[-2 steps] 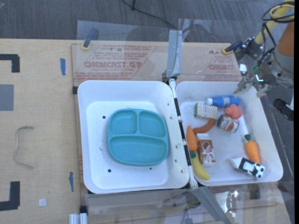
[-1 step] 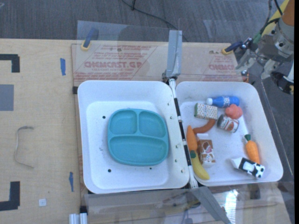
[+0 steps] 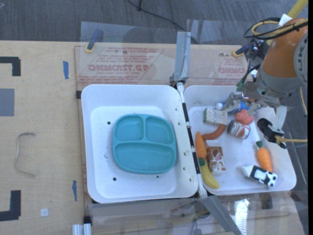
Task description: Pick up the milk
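camera view, nearest edge first: a small white milk carton with black cow patches [image 3: 259,175] is seen lying on its side in the near right corner of the right shallow white bin [image 3: 234,153]. just behind it an orange carrot with a green top [image 3: 264,157] is laid, close to the carton. at the near left of the same bin a yellow banana [image 3: 210,179] is set along the dividing wall, and a small brown carton [image 3: 215,159] is placed just beside it. farther along that wall a long orange vegetable [image 3: 200,146] is found, with a curved reddish-brown sausage [image 3: 214,133] next to it. beyond these, a small can with a red label [image 3: 238,130], a speckled beige box [image 3: 215,116] and an orange-red rounded thing [image 3: 244,117] are gathered near one another.

in the left shallow white bin [image 3: 93,102] a teal divided plate [image 3: 144,143] is laid flat in the middle.

the tool [image 3: 236,103] is held over the far part of the right bin, just beside the orange-red rounded thing and the speckled box; whether it is wide or narrow cannot be told, and nothing is seen held in it. the milk carton is left well apart from the tool, at the opposite end of the bin. both bins are carried on a pale wooden surface [image 3: 39,82].
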Available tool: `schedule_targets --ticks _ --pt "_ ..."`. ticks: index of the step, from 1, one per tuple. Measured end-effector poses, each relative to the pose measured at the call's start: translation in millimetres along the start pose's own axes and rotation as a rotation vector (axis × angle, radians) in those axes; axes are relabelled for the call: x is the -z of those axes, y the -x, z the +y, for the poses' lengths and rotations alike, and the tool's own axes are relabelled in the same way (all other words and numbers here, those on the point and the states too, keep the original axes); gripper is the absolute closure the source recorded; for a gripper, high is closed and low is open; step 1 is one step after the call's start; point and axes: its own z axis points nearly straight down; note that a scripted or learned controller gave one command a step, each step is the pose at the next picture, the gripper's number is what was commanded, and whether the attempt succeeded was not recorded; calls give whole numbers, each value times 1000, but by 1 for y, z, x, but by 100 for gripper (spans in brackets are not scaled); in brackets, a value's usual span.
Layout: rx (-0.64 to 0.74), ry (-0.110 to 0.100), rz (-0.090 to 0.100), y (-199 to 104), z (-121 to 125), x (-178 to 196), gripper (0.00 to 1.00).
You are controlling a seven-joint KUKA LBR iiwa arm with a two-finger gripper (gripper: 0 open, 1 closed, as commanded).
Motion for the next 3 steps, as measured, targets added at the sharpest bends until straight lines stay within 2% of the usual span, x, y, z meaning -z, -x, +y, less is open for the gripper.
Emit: schedule_targets --ticks 1,2,3 --pt "-1 -4 1 -6 5 -52 0" --pt "-37 2 0 4 22 16 0" --pt "-132 0 0 41 50 -66 0"
